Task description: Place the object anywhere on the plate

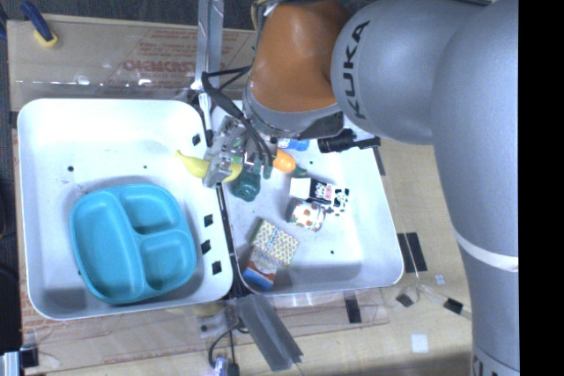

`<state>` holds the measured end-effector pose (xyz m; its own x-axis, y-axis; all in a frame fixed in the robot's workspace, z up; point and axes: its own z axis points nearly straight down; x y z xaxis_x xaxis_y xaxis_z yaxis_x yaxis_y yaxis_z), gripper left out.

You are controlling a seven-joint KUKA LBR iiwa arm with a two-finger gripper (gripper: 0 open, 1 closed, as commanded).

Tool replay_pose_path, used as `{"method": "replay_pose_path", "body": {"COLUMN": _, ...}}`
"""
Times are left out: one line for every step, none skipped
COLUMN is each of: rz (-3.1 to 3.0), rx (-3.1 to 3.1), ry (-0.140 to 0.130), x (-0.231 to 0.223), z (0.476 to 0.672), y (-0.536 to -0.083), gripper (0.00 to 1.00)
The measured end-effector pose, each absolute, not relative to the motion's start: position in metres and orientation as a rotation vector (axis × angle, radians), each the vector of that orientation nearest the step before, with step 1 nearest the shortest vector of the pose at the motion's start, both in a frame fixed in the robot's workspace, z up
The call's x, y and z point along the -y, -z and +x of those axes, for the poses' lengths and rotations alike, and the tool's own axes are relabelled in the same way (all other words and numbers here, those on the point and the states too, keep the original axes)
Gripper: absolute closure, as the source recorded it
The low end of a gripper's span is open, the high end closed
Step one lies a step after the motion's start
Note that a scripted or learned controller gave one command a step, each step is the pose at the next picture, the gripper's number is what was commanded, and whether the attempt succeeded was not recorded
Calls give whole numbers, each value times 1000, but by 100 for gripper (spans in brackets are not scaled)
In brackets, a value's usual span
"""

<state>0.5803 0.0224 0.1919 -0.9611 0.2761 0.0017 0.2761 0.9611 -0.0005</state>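
Hiding behind the arm, the jaws' state cannot be told near the banana.

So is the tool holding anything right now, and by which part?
Cannot be told. The tool sits over the yellow banana at the bins' divider, but no grasp is visible.

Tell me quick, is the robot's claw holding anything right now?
End effector: low at the divider between the two bins, right beside the yellow banana; whether it is open, closed or holding it cannot be told.
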Motion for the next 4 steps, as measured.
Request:
{"method": "replay_pose_path", "body": {"rz": -501, "rx": 3102, "ry": -1, "x": -105, "z": 559, "y": -241, "gripper": 100}}
{"method": "replay_pose_path", "body": {"rz": -402, "rx": 3114, "ry": -2, "x": -148, "z": 541, "y": -246, "gripper": 100}}
{"method": "replay_pose_path", "body": {"rz": -402, "rx": 3114, "ry": -2, "x": -148, "z": 541, "y": -246, "gripper": 0}}
{"method": "replay_pose_path", "body": {"rz": -394, "rx": 3116, "ry": -1, "x": -149, "z": 542, "y": -256, "gripper": 100}}
